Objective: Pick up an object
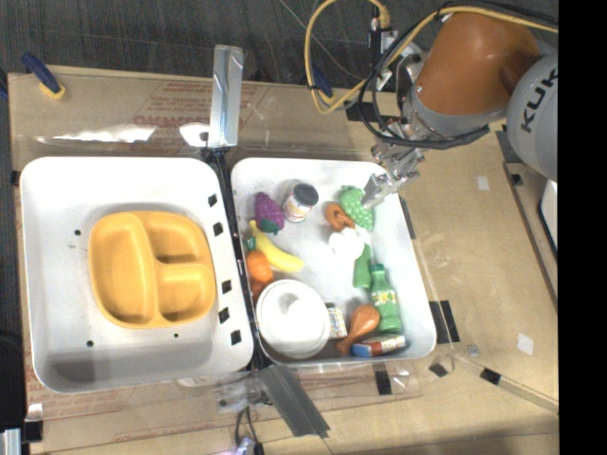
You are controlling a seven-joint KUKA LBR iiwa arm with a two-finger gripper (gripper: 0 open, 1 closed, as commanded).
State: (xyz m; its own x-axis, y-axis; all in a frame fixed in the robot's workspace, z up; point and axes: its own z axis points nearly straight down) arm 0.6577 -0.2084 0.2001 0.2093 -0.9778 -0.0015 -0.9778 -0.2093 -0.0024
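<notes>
The end effector (379,190) hangs over the right bin's far rim, grip unreadable, with the green toy (357,207) just beside it toward the bin's middle

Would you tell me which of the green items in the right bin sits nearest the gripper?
The round green dotted toy at the bin's upper right lies just under the gripper. The green plastic bottle lies lower, toward the bin's bottom edge.
</notes>
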